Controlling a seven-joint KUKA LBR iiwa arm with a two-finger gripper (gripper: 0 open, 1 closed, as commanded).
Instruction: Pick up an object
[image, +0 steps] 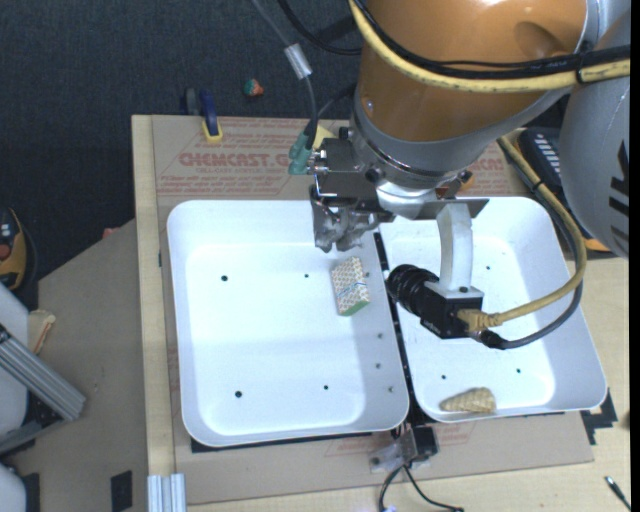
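A small patterned block (349, 285), pale with green and tan speckles, is in the left bin (250, 340) near its right wall. My gripper (338, 236) hangs just above and slightly left of the block's top end. Whether it touches the block I cannot tell. A tan wedge-shaped object (468, 402) lies in the right bin (540, 300) near its front edge.
A black device (432, 303) on a white bracket, with a yellow cable, hangs from the wrist over the divider between the bins. The arm's large orange body (460, 70) covers the back of both bins. A brown board (240, 155) lies under the bins.
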